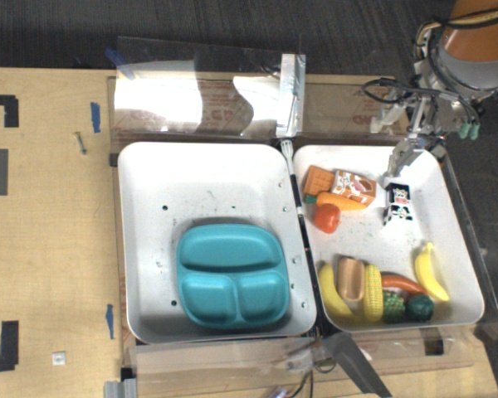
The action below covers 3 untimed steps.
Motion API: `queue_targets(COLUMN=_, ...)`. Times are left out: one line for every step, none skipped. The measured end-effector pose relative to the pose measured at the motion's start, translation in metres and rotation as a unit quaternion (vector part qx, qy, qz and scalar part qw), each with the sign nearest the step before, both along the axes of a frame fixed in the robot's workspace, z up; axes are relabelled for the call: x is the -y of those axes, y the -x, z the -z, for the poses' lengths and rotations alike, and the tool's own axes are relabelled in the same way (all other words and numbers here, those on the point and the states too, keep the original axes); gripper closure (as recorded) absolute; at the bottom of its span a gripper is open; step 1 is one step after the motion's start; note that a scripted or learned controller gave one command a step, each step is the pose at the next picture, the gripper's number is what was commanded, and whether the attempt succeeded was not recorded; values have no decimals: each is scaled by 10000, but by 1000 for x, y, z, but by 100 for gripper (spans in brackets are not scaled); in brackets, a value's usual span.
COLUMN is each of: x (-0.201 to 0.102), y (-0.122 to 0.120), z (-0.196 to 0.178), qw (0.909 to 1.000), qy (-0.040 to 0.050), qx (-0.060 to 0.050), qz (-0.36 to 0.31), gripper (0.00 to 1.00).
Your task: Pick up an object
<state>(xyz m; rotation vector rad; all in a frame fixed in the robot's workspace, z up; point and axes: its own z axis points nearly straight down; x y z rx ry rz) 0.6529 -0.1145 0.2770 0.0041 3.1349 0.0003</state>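
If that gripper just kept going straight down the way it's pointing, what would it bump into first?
Probably the small black-and-white carton just below the gripper in the right bin; depth is hard to judge, so it could meet the bin floor beside it.

Lighting was bright and even overhead. Strong glare washed out the clear panel [201, 98] behind the bins. Focus was slightly soft.

The left bin [141, 181] has lots of bare floor along its top and sides. Only a teal tray [231, 274] sits low in the middle. The right bin [456, 214] is more crowded. Toy food lies in a row along its bottom edge [382, 293], and a small pile [339, 193] sits at the top left. A little carton [398, 203] stands near the top. Bare white floor [369, 235] lies between these 3 groups. The claw [405, 157] hangs over the top rim.
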Motion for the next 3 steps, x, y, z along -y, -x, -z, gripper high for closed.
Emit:
queue_targets(x=16, y=25, z=121, qw=10000, qy=-8, qx=-53, qz=42, gripper=0)
queue_targets(x=-6, y=4, z=156, qw=9995, qy=28, qx=163, qz=287, gripper=0)
queue_targets(x=-6, y=1, z=163, qw=9958, qy=-17, qx=234, qz=889, gripper=0)
